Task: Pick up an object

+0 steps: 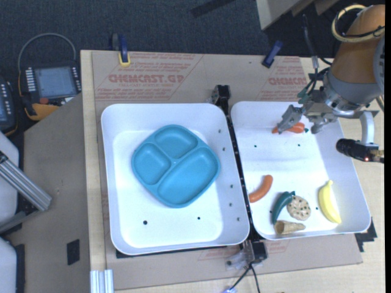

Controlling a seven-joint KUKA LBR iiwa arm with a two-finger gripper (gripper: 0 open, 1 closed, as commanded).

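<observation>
We see the gripper (303, 119) over the far end of the right bin (342, 224), with a small orange piece (292, 127) at its fingertips; we can't tell whether the fingers are open, closed or gripping it. Near end holds sausage (261, 188), banana (329, 204), cookie (299, 208), teal item (281, 204), cone (288, 227); left bin (122, 224) holds blue divided plate (176, 165).

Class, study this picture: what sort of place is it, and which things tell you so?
Probably a robotics lab bench: a robot arm reaches over two white bins, one holding a blue divided plate, one toy food like a banana.
</observation>
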